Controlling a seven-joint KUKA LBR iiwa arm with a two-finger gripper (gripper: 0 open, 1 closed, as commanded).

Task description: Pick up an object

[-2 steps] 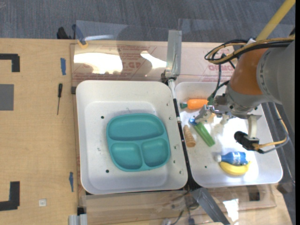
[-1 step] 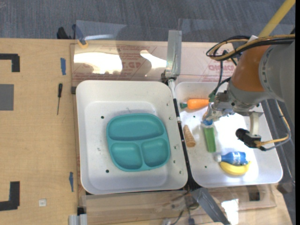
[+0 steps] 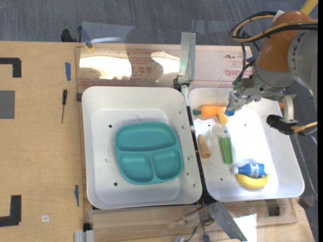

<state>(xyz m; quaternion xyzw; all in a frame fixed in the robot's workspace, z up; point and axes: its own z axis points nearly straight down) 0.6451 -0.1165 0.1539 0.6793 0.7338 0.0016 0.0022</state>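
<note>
Arm reaches in from right, hand low over carrot; grip state can't tell.

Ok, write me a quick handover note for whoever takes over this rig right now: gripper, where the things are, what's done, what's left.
Gripper: low over the far end of the right bin, beside the carrot; whether it is open or shut cannot be made out, and nothing is seen held.
Right bin: carrot at the far end, cork near the divider, green marker mid-bin, banana with a small blue bottle against it at the near end.
Left bin: teal divided plate.
Done: nothing lifted.
Left: grasp one object and raise it.
</note>
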